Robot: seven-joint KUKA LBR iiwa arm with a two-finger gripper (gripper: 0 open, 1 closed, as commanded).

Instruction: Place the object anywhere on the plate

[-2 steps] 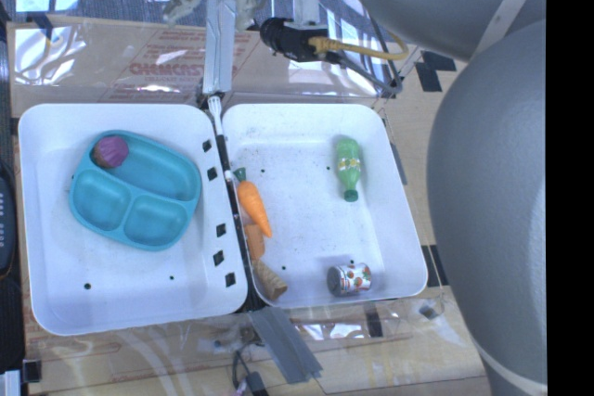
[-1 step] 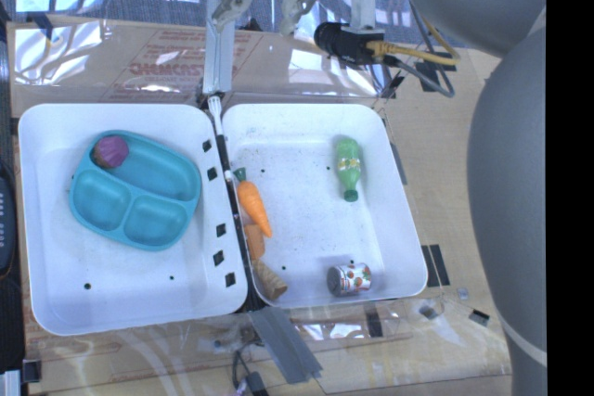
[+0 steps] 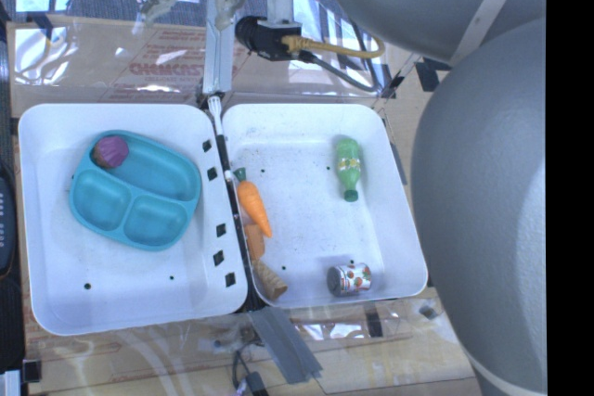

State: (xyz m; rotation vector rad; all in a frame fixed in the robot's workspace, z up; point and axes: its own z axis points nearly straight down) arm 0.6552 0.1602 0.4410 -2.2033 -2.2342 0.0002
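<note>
Two white bins sit side by side on the counter (image 3: 83,60), and the grey arm (image 3: 464,107) bulks across the whole right side of the frame. Up at the top, left of centre, the claw (image 3: 190,0) hangs above the far edge of the bins, over the clear sheeting there; its thin fingers look spread apart with nothing between them, so it is released.

In the left bin (image 3: 46,292) lies a blue plate (image 3: 139,199) with three compartments. A small purple ball-like thing (image 3: 111,151) rests in the plate's upper left compartment, near the rim.

The right bin (image 3: 306,199) holds the rest. A carrot (image 3: 253,207) lies against the bin's left wall, leafy end toward the top of the frame, and below it a tan, cone-like piece (image 3: 269,281) sits in the lower left corner. A green bottle (image 3: 349,166) lies in the upper right part, cap pointing down the frame. A small can (image 3: 349,278) lies on its side near the lower right corner
</note>
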